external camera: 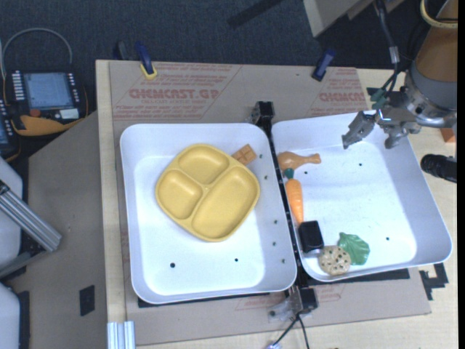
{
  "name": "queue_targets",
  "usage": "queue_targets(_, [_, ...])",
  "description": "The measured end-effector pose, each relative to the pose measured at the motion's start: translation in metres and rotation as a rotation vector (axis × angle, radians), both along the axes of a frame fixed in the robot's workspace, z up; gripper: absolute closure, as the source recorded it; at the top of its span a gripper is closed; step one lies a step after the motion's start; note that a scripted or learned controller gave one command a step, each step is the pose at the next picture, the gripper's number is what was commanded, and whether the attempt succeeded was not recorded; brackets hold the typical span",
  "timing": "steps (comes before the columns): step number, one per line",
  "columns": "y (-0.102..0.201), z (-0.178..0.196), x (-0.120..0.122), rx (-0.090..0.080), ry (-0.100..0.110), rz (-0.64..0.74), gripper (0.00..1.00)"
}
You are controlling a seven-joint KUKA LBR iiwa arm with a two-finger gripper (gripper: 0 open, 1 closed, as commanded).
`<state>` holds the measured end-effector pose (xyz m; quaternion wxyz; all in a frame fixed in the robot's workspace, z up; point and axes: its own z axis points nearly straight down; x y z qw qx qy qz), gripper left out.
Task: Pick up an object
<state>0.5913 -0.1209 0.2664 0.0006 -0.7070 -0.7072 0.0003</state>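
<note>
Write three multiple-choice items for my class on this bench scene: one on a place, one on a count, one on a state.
1. Where does the yellow plate lie?
A. left bin
B. right bin
C. on the cardboard

2. How many compartments has the plate?
A. two
B. three
C. five

3. How does the gripper stand?
A. shut on the carrot
B. open, holding nothing
C. pressing the cookie

Key: 1 A, it rests inside the left bin. 2 B, three hollows show. 3 B, its fingers are spread apart above the right bin, far from the carrot.
</note>
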Motion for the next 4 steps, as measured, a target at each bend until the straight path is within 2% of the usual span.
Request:
queue_targets(3, [0.009,-0.171,0.016,0.000,0.002,0.001,0.00])
queue_targets(4, [0.008,-0.157,0.017,-0.002,-0.004,-0.001,1.00])
